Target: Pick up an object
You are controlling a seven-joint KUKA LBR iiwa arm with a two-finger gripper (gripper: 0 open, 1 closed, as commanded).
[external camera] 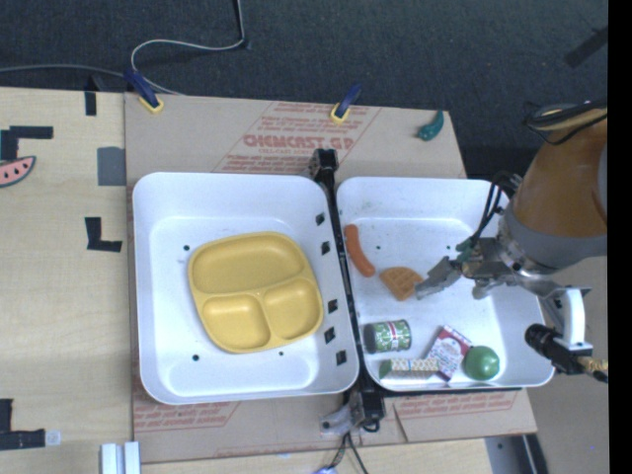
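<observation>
Tray (257,291) in left bin (158,215)

**Right bin crowded along its near edge**

The right bin (415,197) has bare floor at its far end. A can (388,337), packet (449,351) and green ball (481,363) crowd the near wall; a sausage (358,251) lies beside the divider (334,265).

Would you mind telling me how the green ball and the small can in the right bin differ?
The green ball is round and plain green; the small can is a cylinder lying on its side with a green label. The ball sits near the bin's right corner, the can by the divider. Both lie along the right bin's near edge.
</observation>
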